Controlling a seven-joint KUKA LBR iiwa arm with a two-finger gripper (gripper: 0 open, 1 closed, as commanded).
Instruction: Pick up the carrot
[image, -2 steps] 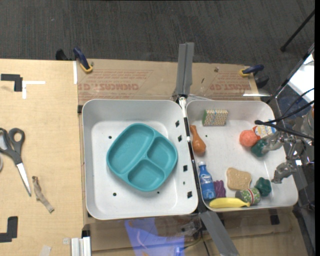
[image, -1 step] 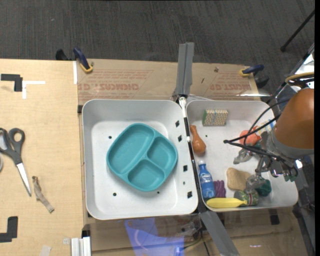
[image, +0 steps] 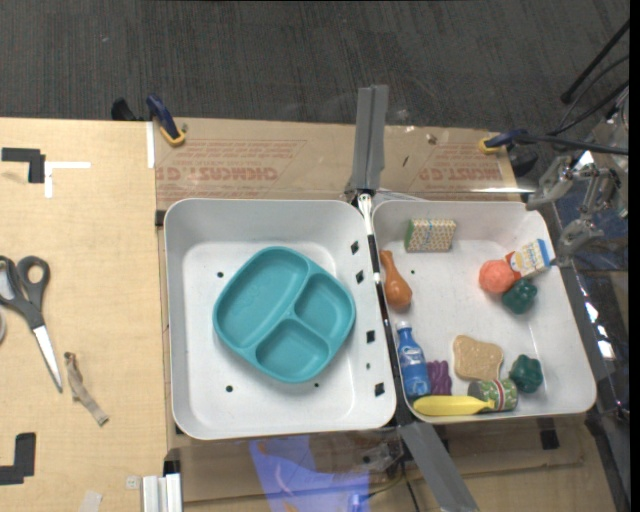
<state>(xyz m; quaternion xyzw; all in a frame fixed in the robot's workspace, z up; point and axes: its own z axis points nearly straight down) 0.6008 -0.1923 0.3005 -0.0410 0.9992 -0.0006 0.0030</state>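
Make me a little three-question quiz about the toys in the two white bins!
1. True or false: the teal plate lies in the left bin.
2. Which toy lies nearest the carrot? A) blue bottle B) banana C) toast
3. Fill in: the carrot lies against the right bin's ____ wall.

Key: 1 true; 2 A; 3 left.
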